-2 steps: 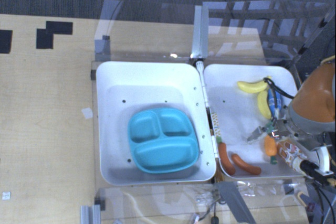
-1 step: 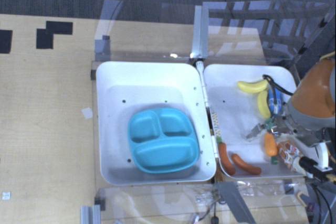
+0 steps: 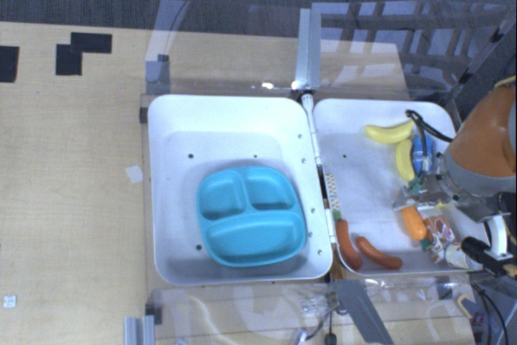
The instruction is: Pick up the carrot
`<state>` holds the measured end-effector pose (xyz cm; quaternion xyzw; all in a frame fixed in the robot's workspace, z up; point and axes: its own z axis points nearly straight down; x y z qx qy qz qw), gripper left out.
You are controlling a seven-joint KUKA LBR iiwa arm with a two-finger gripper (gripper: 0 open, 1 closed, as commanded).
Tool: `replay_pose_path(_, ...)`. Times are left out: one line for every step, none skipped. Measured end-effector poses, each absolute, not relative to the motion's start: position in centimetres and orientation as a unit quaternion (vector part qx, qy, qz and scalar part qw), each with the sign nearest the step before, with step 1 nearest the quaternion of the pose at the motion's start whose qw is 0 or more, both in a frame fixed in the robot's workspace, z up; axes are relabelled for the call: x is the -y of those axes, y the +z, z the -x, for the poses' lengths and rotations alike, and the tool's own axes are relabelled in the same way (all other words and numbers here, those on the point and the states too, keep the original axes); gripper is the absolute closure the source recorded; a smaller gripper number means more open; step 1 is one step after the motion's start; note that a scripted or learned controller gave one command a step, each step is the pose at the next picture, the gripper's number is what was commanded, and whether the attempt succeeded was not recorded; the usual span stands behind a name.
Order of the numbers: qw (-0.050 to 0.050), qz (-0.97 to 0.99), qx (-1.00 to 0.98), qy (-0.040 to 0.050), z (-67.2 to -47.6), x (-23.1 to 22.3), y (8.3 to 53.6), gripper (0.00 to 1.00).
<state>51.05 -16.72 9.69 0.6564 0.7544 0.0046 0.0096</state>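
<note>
The carrot (image 3: 414, 224), short and bright orange, lies in the right bin (image 3: 355, 174) toward its right side, pointing down toward the front wall. My gripper (image 3: 426, 191) hangs just above the carrot's upper end, at the tip of the grey arm with the orange band (image 3: 491, 133). Dark wrist parts cover the place where gripper and carrot meet, so I cannot make out any contact.
The right bin also holds two yellow bananas (image 3: 389, 132), a blue object (image 3: 418, 153) beside them, two reddish-brown sausages (image 3: 378, 253) at the front, and a white-and-red wrapper (image 3: 443, 234) next to the carrot. A blue divided plate (image 3: 250, 214) sits in the left bin (image 3: 174, 174).
</note>
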Motion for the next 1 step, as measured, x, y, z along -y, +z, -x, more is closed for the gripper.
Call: replay_pose_path(0.002,-0.764,-0.645,0.0002,-49.6,10.23,22.27,1.0)
